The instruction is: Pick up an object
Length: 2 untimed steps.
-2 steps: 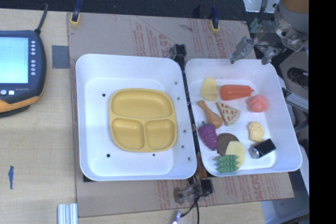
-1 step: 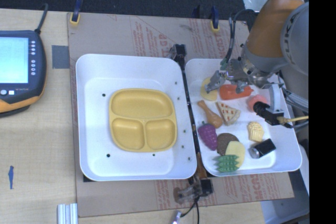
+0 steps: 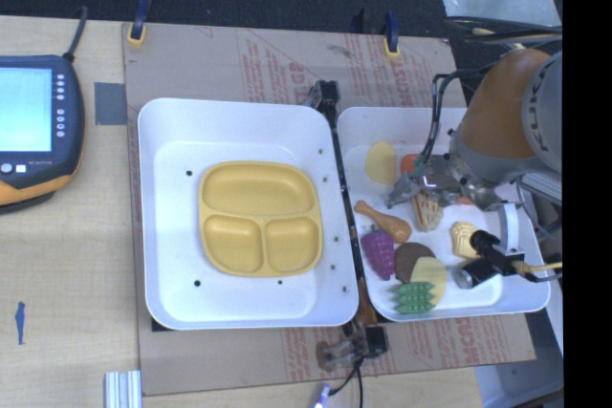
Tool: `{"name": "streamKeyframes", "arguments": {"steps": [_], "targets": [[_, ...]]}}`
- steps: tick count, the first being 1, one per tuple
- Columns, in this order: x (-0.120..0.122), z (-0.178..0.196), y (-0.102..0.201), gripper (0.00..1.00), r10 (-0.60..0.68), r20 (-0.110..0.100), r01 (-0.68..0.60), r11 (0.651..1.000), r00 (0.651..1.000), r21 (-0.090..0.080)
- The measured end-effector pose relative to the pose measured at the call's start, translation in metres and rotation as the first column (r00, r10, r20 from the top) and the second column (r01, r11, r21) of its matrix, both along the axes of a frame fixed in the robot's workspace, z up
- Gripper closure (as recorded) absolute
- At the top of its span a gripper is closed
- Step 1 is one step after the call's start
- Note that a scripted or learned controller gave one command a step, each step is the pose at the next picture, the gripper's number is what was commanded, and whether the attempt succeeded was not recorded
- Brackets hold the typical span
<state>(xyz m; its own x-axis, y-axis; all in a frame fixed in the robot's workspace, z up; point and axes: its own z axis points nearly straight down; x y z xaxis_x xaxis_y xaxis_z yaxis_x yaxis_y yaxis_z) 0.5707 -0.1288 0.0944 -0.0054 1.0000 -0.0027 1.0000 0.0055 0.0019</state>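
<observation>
- The arm's jaws hang low in the right bin, right of frame centre; whether they are apart or together cannot be told.
- Toy food crowds that bin: a pale yellow piece, a drumstick, purple grapes and a green piece.
- In the left bin, a yellow divided tray lies flat.
- A handheld controller rests on the surface at the frame's left edge.

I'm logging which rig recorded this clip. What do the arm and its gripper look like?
The arm is grey with a broad, rounded orange band above the wrist. Thin black cables loop alongside it. The gripper at its tip is a small grey and metallic assembly, its details too cluttered to make out.
</observation>
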Motion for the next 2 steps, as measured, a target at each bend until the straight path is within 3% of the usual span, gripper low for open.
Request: {"name": "streamKeyframes", "arguments": {"steps": [1, 2], "targets": [[0.071, -0.003, 0.008, 0.00, -0.002, -0.008, 0.002, 1.000, 1.000, 0.003], [0.080, -0.006, 0.023, 0.00, -0.007, -0.028, 0.008, 1.000, 1.000, 0.004]]}}
